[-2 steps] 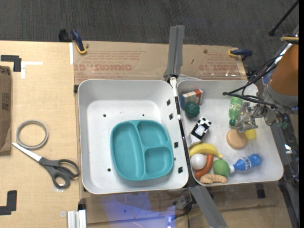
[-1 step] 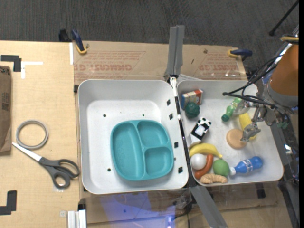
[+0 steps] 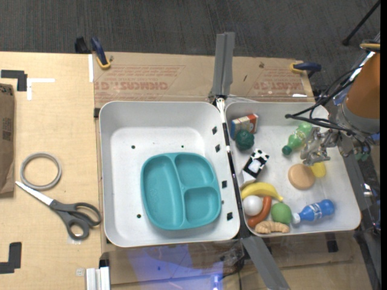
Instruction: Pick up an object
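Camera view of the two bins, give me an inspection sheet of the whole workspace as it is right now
Surface: wooden bench bearing two white bins; cardboard sheet behind them.
Job's things: right bin holds a banana, white ball, blue bottle, green bottle, tan disc, dark green ball, black-and-white block and small box.
Clutter: left bin holds a teal divided plate; scissors and tape roll lie on the bench.
Grippers: gripper low over the right bin, above the tan disc; grip unclear.
Cables: black cables near the arm.
Surroundings: grey carpet; blue clamps on the cardboard.
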Tool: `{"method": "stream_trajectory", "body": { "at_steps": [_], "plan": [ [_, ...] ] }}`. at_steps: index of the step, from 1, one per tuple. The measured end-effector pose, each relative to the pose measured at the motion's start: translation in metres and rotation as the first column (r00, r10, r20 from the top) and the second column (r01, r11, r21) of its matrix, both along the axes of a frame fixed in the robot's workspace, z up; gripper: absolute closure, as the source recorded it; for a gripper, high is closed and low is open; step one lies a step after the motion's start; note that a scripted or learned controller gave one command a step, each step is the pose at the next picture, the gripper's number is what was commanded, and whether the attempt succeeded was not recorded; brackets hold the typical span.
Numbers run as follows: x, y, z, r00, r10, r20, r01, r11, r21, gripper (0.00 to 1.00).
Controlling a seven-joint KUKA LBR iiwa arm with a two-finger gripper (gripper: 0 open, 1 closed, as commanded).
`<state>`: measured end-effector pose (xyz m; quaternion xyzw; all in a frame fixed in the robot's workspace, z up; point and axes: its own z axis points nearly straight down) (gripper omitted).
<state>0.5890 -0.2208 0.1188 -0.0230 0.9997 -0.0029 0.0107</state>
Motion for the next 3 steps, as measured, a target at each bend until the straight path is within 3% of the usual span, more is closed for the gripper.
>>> {"method": "stream_trajectory", "body": {
  "at_steps": [1, 2, 3],
  "plan": [
    [0.0, 0.0, 0.0, 1.0, 0.0, -0.001, 0.0, 1.0, 0.0, 0.0],
    [0.01, -0.002, -0.022, 0.997, -0.075, -0.013, 0.075, 0.997, 0.004, 0.0],
    [0.012, -0.002, -0.011, 0.997, -0.074, -0.007, 0.074, 0.997, 0.002, 1.0]
  ]
}}
